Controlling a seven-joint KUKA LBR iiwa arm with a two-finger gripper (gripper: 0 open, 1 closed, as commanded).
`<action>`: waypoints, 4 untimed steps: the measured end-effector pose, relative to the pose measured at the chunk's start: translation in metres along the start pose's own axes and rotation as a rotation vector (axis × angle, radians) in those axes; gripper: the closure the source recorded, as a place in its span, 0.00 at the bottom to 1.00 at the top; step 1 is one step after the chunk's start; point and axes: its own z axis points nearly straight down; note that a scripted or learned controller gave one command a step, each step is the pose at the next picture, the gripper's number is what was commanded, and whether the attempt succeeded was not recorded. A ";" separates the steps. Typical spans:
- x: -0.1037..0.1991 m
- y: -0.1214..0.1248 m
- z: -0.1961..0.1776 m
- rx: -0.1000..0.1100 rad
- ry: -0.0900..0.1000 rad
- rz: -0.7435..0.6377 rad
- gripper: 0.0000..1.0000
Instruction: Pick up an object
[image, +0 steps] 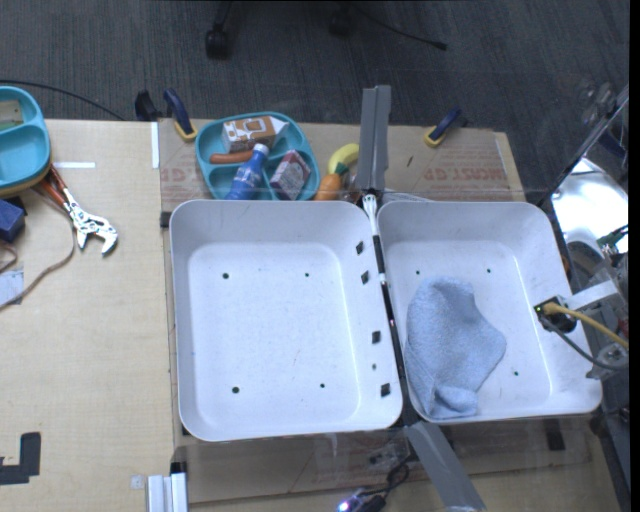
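Note:
A grey cloth lies crumpled in the right white bin, toward its left and front side. Its lower end is bunched up close to the front wall. The left white bin stands beside it, and the two share a hinged middle edge.
Behind the bins stands a teal tray of small items, with a yellow object and an orange one beside it. A grey post rises at the back between the bins. A yellow cable fitting juts over the right bin's right rim. A wrench lies on the left table.

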 end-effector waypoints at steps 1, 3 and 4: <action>-0.001 0.000 0.024 0.000 0.000 0.000 0.00; -0.001 -0.001 0.028 0.000 0.001 0.000 0.00; -0.001 -0.001 0.031 0.000 0.001 0.000 0.00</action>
